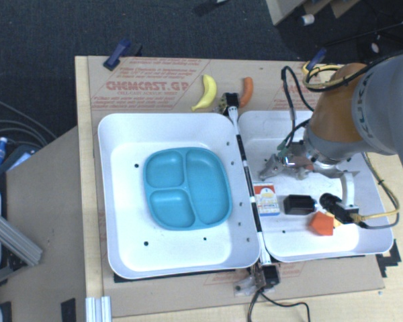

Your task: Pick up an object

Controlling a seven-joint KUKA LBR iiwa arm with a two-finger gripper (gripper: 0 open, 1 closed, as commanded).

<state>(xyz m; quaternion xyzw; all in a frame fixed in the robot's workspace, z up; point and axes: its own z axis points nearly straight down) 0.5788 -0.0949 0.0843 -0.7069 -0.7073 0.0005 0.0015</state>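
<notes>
The right bin (pixel 363 243) holds a small white, red and blue box (pixel 266 200) by its left wall. To the right of the box lies a black rectangular block (pixel 298 204), and further right an orange chunk (pixel 322 223). My gripper (pixel 282 165) hangs low over the upper left part of this bin, just above the box and the block, with nothing seen in it. The grey and orange arm covers the bin's upper right. In the left bin (pixel 121 139) sits a blue divided plate (pixel 187 188).
Behind the bins, a yellow banana (pixel 205 92) and an orange carrot-like piece (pixel 246 91) lie on the board. A blue item (pixel 117 54) rests at the board's far left corner. Black cables (pixel 292 99) loop near the arm.
</notes>
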